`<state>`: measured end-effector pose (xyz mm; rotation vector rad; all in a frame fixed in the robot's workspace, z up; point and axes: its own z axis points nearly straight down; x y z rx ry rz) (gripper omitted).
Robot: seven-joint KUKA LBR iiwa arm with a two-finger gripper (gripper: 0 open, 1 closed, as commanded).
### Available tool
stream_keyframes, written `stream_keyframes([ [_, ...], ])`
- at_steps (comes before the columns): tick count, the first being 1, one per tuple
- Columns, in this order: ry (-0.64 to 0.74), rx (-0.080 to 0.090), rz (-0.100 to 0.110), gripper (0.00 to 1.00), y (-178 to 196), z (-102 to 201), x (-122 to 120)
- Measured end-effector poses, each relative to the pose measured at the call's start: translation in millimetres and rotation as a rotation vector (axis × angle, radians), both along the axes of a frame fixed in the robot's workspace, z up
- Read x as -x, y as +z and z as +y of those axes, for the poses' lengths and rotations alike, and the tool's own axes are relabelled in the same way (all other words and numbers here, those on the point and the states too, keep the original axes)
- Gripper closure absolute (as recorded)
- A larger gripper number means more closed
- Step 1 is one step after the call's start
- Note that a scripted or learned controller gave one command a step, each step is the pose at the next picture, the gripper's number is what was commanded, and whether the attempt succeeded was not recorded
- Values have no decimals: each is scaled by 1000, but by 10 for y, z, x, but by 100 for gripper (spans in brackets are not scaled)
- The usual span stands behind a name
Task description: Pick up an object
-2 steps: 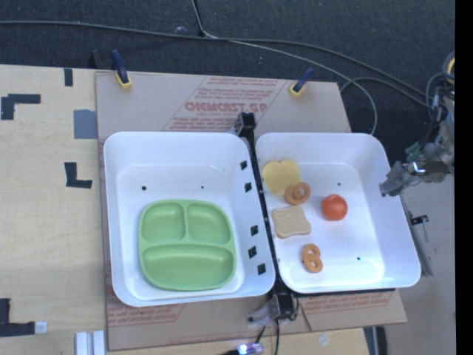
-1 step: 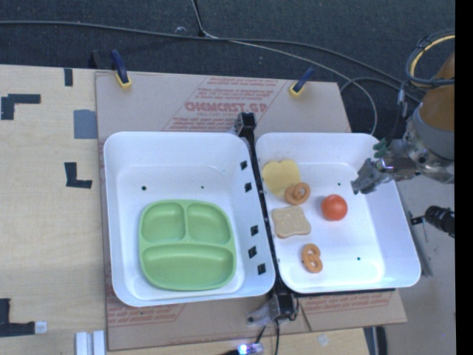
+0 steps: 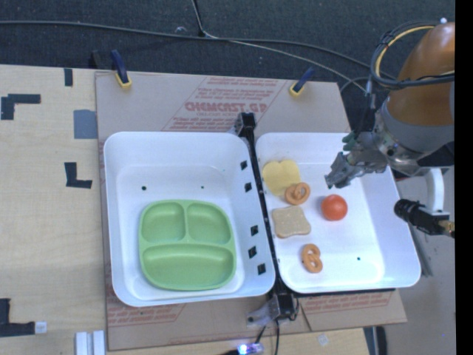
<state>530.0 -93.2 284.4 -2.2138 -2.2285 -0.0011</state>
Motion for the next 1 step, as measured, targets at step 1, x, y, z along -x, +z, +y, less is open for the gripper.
stream_keyframes([
  [1,0,1,1,100,-18,516,-194],
])
